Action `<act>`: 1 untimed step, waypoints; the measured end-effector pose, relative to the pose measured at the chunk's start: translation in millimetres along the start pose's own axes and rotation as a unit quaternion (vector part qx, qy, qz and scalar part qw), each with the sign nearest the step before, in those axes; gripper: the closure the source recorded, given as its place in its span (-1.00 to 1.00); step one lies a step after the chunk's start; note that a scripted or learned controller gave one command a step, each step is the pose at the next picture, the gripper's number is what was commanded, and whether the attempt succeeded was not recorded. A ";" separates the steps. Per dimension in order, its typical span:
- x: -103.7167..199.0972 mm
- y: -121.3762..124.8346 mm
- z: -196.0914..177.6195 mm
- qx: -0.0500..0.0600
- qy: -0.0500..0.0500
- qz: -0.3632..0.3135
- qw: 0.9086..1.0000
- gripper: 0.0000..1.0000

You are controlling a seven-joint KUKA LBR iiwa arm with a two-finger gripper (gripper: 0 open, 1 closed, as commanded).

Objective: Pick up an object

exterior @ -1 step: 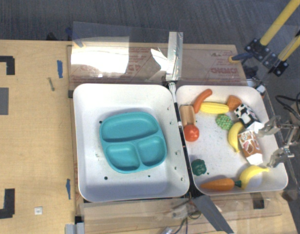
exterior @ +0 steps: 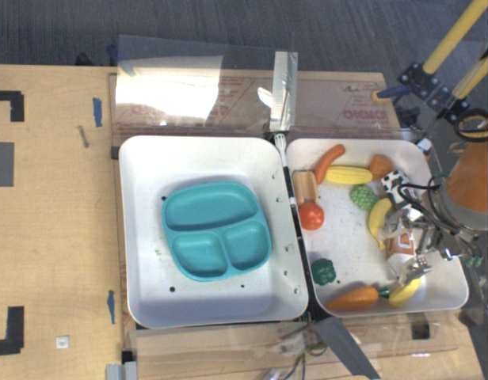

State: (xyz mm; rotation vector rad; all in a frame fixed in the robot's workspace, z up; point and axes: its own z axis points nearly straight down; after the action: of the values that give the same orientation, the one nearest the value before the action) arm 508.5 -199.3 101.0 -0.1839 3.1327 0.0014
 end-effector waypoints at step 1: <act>-28.0 51.1 13.2 0.000 -0.001 -0.026 1.000 -1.00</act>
State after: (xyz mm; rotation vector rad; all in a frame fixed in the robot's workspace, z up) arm 530.4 -145.3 87.9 -0.2648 3.1247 0.0009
